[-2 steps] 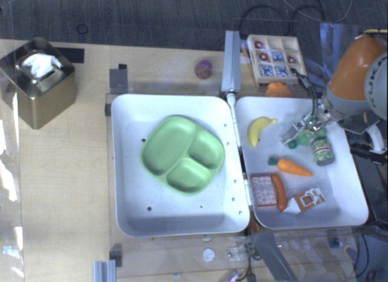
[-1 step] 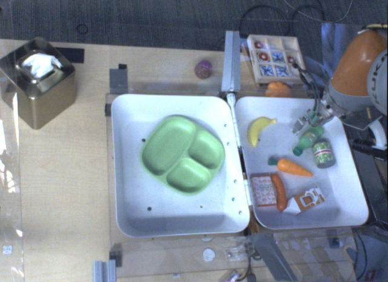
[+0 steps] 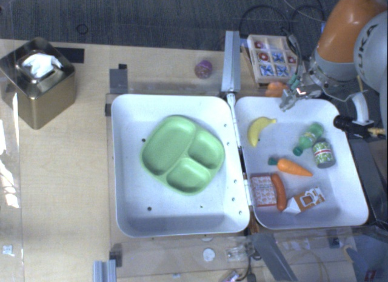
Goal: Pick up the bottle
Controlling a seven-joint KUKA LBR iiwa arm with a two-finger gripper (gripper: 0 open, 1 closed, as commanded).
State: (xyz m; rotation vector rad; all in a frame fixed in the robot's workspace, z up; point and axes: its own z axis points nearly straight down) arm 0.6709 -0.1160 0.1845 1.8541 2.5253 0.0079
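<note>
A green bottle (image 3: 308, 139) lies tilted in the right bin (image 3: 357, 205), near its upper right part, cap end pointing down-left. A small green-labelled jar (image 3: 324, 153) rests right beside it, touching or nearly so. My gripper (image 3: 290, 97) hangs over the back rim of the right bin, up and to the left of the bottle and well apart from it. Nothing shows in its grasp.
The right bin also holds a banana (image 3: 259, 129), a carrot (image 3: 292, 167), a sausage (image 3: 279, 191), a red cracker pack (image 3: 263, 190) and a small carton (image 3: 309, 199). A green divided plate (image 3: 183, 152) sits in the left bin (image 3: 130, 208). A box (image 3: 37, 82) stands far left.
</note>
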